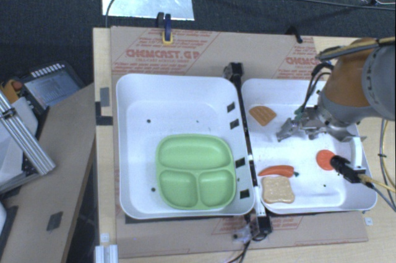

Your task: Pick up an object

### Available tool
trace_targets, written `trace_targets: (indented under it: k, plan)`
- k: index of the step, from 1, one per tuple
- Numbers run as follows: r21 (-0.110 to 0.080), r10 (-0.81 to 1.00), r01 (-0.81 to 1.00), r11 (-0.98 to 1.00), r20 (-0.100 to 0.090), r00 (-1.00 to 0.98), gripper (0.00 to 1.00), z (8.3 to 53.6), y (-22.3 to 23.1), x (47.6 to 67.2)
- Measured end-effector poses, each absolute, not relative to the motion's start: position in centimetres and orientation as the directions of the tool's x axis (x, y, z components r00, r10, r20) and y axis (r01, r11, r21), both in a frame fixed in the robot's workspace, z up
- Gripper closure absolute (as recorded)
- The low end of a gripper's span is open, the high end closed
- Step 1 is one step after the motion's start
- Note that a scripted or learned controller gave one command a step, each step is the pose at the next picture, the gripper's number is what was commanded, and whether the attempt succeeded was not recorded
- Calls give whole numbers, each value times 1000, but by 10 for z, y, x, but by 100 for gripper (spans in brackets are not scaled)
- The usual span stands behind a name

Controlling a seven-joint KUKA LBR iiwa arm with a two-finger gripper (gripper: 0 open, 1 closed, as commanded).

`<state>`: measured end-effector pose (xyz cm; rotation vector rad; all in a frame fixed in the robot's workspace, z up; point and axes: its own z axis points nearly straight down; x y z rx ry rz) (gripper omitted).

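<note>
Nothing has been picked up yet. The gripper [289, 130] is held low at right, jaws open, near the chip [263, 114].

The gripper [286, 130] hangs over the right bin [354, 197], near a tan chip [263, 114]; a red sausage [276, 171], toast slice [278, 190] and orange disc [325, 159] lie there (the green divided tray [195, 170] sits in the left bin [133, 132])
</note>
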<state>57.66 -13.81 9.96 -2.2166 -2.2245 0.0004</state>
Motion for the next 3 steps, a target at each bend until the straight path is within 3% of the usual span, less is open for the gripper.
trace_targets:
  k: [1,2,3]
  plan:
    - [1,1000,1000,2,0,-2,0,85,-138,577]
    - [3,1000,1000,2,-1,-2,100,96,-138,578]
    - [6,1000,1000,4,-1,-4,100,159,-134,579]
